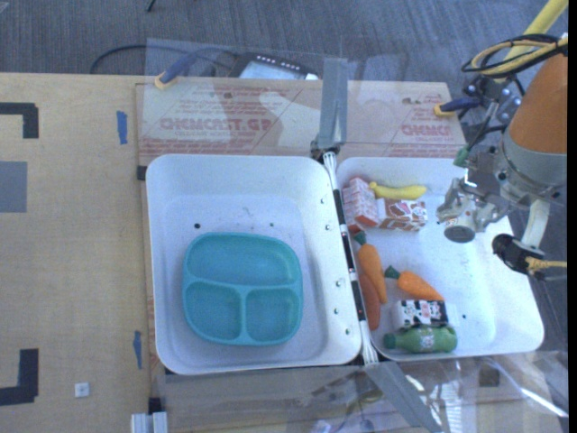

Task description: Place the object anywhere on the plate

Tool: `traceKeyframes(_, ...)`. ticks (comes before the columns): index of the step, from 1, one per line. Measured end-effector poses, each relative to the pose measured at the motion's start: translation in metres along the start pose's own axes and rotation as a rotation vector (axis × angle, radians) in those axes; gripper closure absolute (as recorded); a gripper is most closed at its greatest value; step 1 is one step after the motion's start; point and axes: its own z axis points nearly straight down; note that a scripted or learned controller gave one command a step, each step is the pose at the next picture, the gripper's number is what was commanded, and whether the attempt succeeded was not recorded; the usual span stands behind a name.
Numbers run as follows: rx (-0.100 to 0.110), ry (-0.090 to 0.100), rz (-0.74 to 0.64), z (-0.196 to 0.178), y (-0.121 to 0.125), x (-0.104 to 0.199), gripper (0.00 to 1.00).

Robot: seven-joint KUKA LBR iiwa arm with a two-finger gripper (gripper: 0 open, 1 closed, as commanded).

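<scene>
the gripper (458,216) hangs over the upper right part of the right bin (505,318), below the grey wrist and the orange band of the arm (541,124); whether it is spread or pressed together i cannot tell, and nothing shows pinched in it. yellow and black cables loop above the wrist.

in the right bin, all left of the gripper, lie the toys: one yellow banana (398,190) near the top wall, two small cartons, a red-orange one (363,204) and a white and red one (406,214), side by side just under the banana, two carrots, a long one (370,273) along the left wall and a shorter one (419,285) beside it, one black and white carton (422,312) below the short carrot, and one green bottle (420,338) lying on its side at the bottom edge.

the left bin (171,188) holds one teal plate (242,289) with three compartments, flat on its floor, apart from all the toys.

the two white bins touch along their middle edge. they sit on clear sheeting over a light wooden bench (63,269) with black markings and bits of blue tape. beyond the bench is grey carpet (379,12) with dark cables.
</scene>
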Motion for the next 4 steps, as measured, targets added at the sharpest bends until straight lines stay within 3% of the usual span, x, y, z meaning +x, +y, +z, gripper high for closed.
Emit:
traceKeyframes(1,-0.005,0.002,-0.237,-0.016,0.005,0.089,1.00)
traceKeyframes(2,0.000,0.002,-0.600,0.007,-0.045,0.127,1.00)
traceKeyframes(3,-0.001,0.002,-0.813,0.021,-0.071,0.191,1.00)
traceKeyframes(4,-0.002,0.002,-0.986,0.003,-0.111,0.231,1.00)
